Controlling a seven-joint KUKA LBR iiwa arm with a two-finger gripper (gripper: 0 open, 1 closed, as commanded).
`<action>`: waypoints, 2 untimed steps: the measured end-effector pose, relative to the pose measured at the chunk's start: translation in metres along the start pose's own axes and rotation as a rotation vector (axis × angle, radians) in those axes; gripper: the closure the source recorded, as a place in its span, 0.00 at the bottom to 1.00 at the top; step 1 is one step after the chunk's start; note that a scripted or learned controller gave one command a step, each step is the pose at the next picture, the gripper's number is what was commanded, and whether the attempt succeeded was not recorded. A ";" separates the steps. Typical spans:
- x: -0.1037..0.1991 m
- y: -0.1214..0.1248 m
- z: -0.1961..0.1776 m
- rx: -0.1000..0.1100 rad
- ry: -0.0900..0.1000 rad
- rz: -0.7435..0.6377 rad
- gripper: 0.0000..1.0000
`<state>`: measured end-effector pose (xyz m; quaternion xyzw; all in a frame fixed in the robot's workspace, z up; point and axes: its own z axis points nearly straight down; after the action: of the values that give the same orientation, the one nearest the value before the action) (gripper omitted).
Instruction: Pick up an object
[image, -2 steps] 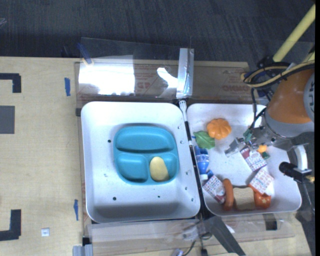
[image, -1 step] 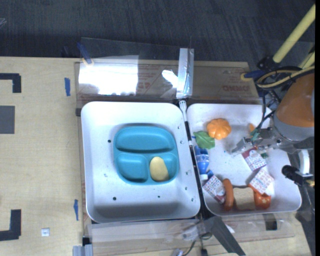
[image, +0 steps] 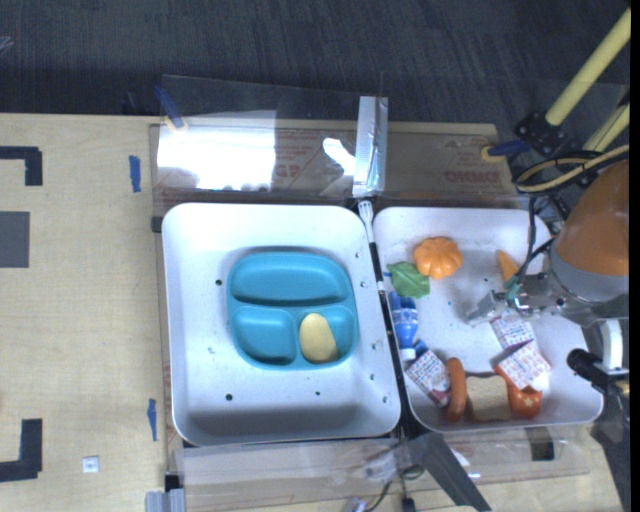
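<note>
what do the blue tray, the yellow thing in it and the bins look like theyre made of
Blue tray: likely molded plastic, smooth, rounded compartments, soft sheen. Yellow thing: probably plastic or rubber toy food, matte, evenly colored; the view leaves it open. Left bin and right bin: white plastic, semi-gloss, with rounded molded corners.

No text can be read with certainty. The cardboard (image: 440, 160) behind the right bin (image: 480, 222) carries faint reddish print, too blurred to read. The small packets (image: 522, 362) inside that bin show red-and-white patterns, not legible.
</note>
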<state>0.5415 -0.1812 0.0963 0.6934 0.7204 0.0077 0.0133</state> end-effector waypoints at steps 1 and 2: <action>0.008 0.062 -0.089 0.023 0.004 0.201 0.00; -0.019 0.050 -0.016 0.024 0.004 0.102 0.00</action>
<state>0.5917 -0.1984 0.1141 0.7292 0.6842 0.0011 0.0033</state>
